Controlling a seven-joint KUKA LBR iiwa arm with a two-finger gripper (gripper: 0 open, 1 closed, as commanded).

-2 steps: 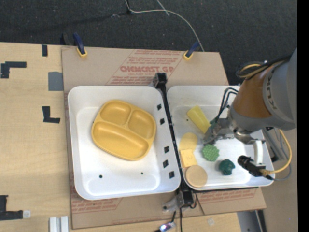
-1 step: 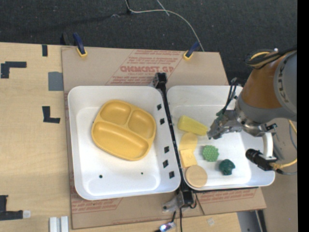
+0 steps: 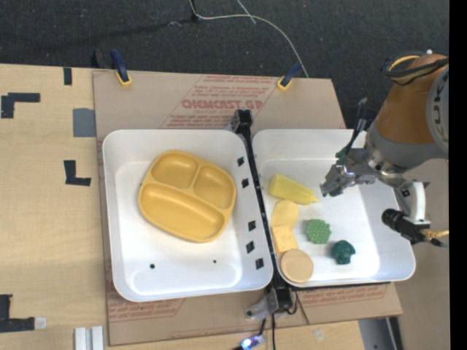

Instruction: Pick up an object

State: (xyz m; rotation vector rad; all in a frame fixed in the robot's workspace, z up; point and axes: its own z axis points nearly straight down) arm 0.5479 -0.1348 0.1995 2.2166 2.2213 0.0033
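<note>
The right bin (image 3: 306, 146) holds several small objects. A yellow wedge (image 3: 292, 189) lies near its middle, with a pale yellow block (image 3: 284, 214) and a yellow cube (image 3: 283, 238) below it. A tan round disc (image 3: 297, 265) sits at the front, and next to it are a green bumpy ball (image 3: 317, 231) and a dark green broccoli-like piece (image 3: 342, 251). My gripper (image 3: 334, 183) hangs over the right bin, just right of the yellow wedge. Nothing shows between its fingers.
The left bin (image 3: 120, 217) carries a yellow divided plate (image 3: 187, 195). A black divider (image 3: 249, 188) runs between the two bins. The arm's grey and orange wrist (image 3: 408, 115) reaches in over the right bin's far right side. Blue clamps (image 3: 119, 67) hold the cardboard at the back.
</note>
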